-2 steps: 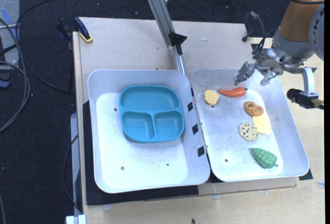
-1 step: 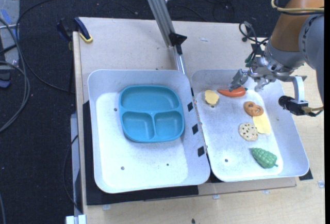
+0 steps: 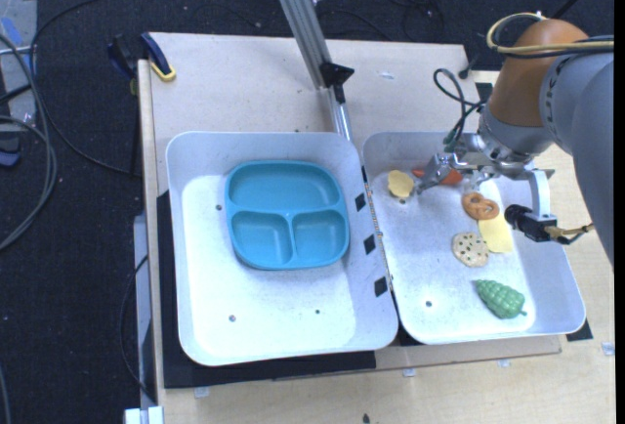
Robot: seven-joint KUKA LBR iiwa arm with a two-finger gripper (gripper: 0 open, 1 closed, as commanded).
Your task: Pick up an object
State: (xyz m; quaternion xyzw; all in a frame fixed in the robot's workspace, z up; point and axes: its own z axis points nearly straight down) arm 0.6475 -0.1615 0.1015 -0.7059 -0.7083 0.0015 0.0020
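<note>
My gripper (image 3: 465, 166) hangs over the far part of the right bin (image 3: 547, 315), below the grey arm with its orange band. A small orange-red piece (image 3: 432, 176) lies just left of it, touching or nearly touching it. A yellow round item (image 3: 400, 184) sits further left. A brown ring-shaped pretzel (image 3: 479, 207) lies just below the gripper. Nearer the front are a yellow cheese wedge (image 3: 497, 235), a speckled cookie (image 3: 471, 249) and a green bumpy item (image 3: 501, 299).
The left bin (image 3: 195, 315) holds a blue three-compartment tray (image 3: 288, 215). A slanted metal pole (image 3: 298, 7) stands behind the bins. A black clip on a cable (image 3: 527, 220) hangs from the arm over the right bin's right side.
</note>
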